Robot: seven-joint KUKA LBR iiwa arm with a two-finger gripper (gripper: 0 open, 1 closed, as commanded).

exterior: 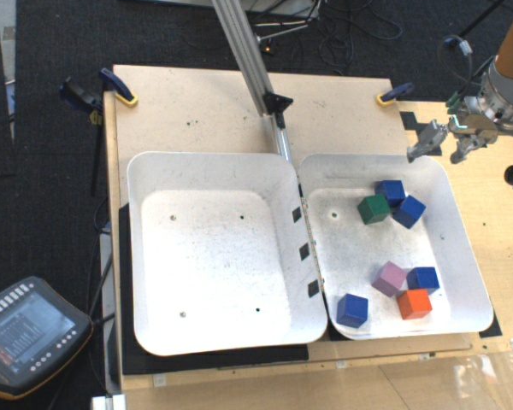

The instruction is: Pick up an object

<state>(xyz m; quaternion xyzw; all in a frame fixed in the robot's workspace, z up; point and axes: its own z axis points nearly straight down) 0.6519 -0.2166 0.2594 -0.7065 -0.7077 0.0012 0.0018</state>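
The right bin holds several small cubes. A green cube touches two blue cubes near the bin's back. At the front lie a pink cube, a blue cube, an orange-red cube and, apart to the left, another blue cube. My gripper hangs at the right, above the bin's back right corner, its two fingers spread apart with nothing between them. It is well clear of every cube.
The left bin lies beside the right one. A slanted metal pole ends at the gap between the bins at the back. Clamps grip the board's back corners. A teach pendant lies at lower left.
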